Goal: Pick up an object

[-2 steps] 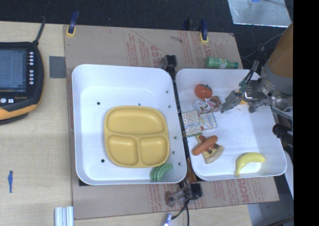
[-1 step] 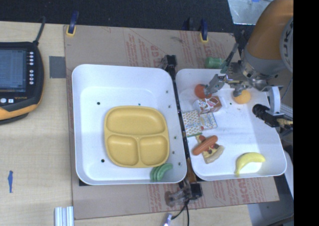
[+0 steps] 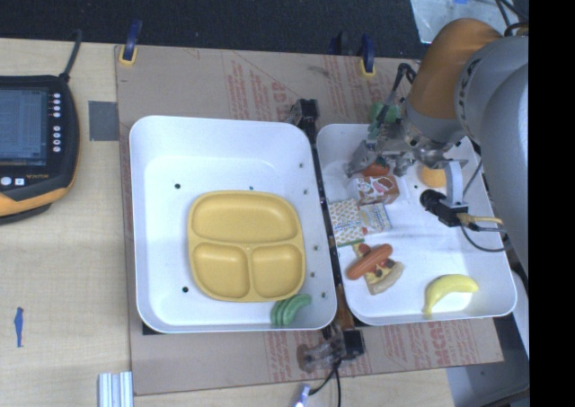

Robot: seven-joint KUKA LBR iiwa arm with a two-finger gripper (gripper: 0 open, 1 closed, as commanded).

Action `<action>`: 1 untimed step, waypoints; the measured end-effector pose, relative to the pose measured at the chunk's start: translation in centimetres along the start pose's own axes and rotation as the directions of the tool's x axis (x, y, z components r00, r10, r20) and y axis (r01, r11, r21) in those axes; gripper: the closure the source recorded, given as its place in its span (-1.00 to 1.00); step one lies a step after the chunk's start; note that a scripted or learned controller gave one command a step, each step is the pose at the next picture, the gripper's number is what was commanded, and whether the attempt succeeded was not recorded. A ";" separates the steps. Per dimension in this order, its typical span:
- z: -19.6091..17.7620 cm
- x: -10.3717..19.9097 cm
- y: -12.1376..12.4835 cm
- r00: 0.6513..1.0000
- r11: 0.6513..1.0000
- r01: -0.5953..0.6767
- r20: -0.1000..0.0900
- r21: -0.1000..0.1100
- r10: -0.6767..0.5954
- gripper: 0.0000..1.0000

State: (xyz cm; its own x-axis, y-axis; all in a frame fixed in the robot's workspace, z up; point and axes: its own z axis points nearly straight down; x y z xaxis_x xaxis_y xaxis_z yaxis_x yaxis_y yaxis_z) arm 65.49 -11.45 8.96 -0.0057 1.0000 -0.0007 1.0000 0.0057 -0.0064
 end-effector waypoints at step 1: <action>-0.3 -2.8 0.1 1.000 1.000 -0.003 0.000 -0.006 0.003 -1.00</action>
State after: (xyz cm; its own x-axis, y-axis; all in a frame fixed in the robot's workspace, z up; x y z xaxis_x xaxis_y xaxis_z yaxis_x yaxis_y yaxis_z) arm 65.66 -14.24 9.24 -0.0024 1.0000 -0.0004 1.0000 0.0024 -0.0003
